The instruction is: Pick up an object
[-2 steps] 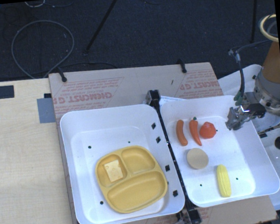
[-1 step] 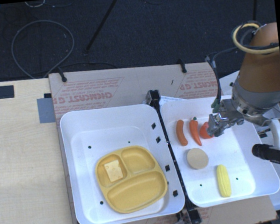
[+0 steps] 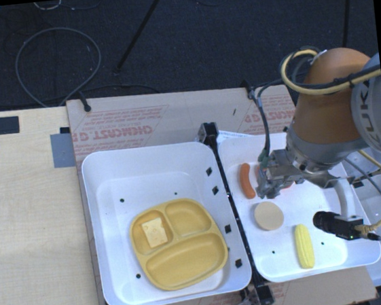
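Sausage (image 3: 247, 180) lies near the right bin's (image 3: 366, 258) left wall, beside the tool (image 3: 271, 186), grip unclear.

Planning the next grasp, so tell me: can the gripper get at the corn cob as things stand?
Probably yes. The corn cob lies alone on the right bin's floor, apart from the round cracker and the hot dog. The gripper is in that same bin, with nothing over the cob.

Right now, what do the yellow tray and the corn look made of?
Tray: likely molded plastic, going by its smooth matte yellow surface, rounded rim and three formed compartments. Corn: probably plastic or rubber toy food, with its uniform bright yellow and faint ribbing; too small to tell more.
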### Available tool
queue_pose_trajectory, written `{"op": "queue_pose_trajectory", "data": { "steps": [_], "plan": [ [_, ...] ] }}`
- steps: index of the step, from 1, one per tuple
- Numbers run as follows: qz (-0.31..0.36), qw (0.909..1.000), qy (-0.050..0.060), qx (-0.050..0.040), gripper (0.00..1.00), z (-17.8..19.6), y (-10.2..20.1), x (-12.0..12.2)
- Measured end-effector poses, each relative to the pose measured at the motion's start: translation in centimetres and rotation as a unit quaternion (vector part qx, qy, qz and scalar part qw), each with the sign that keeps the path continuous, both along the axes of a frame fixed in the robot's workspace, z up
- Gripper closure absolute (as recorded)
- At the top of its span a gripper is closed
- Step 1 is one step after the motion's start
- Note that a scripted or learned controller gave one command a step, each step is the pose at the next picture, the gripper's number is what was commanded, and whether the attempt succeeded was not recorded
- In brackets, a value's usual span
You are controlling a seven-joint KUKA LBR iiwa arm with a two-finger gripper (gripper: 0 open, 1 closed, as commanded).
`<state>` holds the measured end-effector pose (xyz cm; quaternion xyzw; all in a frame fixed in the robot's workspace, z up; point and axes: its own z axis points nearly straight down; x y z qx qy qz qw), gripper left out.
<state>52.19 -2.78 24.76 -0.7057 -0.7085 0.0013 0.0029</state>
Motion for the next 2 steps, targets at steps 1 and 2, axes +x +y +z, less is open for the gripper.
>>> {"op": "queue_pose_trajectory", "data": {
  "steps": [1,2],
  "plan": [
    [0.000,1.0000,0.000,0.0000,1.00,-0.3,4.5,-2.1],
    [0.001,1.0000,0.000,0.0000,1.00,-0.2,10.1,-3.3]
  ]
}}
